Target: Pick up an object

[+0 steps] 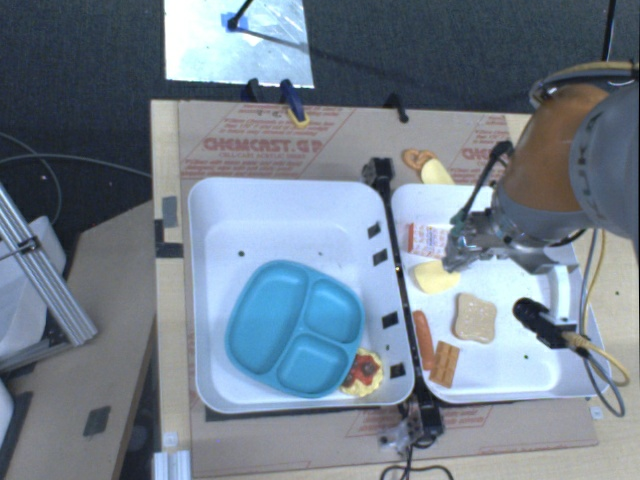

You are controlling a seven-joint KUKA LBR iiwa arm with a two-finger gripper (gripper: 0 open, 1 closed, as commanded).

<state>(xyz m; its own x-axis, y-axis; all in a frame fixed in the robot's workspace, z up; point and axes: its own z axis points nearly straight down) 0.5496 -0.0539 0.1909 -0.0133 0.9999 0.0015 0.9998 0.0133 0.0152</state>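
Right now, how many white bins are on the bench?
2. The left bin holds a blue tray and a pizza slice. The right bin holds toast and other play food, under the gripper.

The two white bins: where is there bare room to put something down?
Left bin: bare floor along the back, behind the blue tray. Right bin: a free patch at the front right, beyond the toast slice. It is crowded near the divider, around the gripper.

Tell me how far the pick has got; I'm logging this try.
Done: the gripper is down in the right bin, beside the pale yellow piece. In hand: nothing visibly held. Left: grasping and lifting; the toast slice lies untouched.
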